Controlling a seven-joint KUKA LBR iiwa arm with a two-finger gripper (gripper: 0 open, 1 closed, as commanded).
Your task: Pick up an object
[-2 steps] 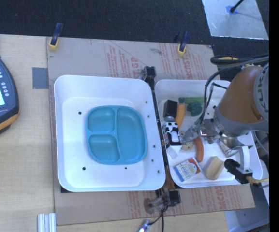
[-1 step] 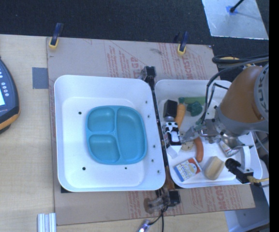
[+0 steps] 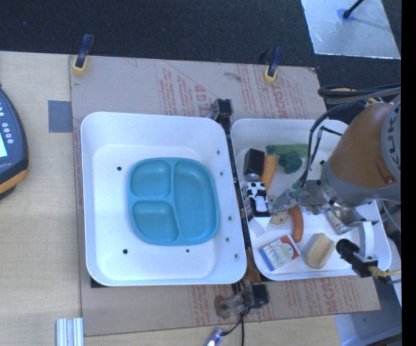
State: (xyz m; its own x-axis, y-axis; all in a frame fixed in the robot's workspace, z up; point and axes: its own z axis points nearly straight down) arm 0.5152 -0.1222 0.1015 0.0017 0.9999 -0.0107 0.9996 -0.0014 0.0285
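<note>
Red and glossy, the small sausage-shaped piece (image 3: 297, 224) lies in the right bin (image 3: 303, 123) just below the gripper (image 3: 292, 202), and it is judged the likeliest candidate for a pick. It is taken to be a light, stiff plastic toy with a rounded, slippery skin, so a hold across its narrow middle is advised rather than at the tapered ends, where it could squirt out. Whether the gripper is open or closed cannot be told, and nothing is seen held in it. Close by, a tan bread-like piece (image 3: 319, 250) sits to the lower right of the gripper, a small printed packet (image 3: 280, 251) below it, a black-and-white patterned piece (image 3: 257, 193) to its left, and an orange carrot-like piece (image 3: 269, 170) above and to the left. The bin floor is smooth white plastic, on which a nudged piece is expected to slide. Room is tight, the pieces being crowded near one another and the bin wall. A blue divided plate (image 3: 173, 200) is set in the left bin (image 3: 92, 193), well apart.
</note>
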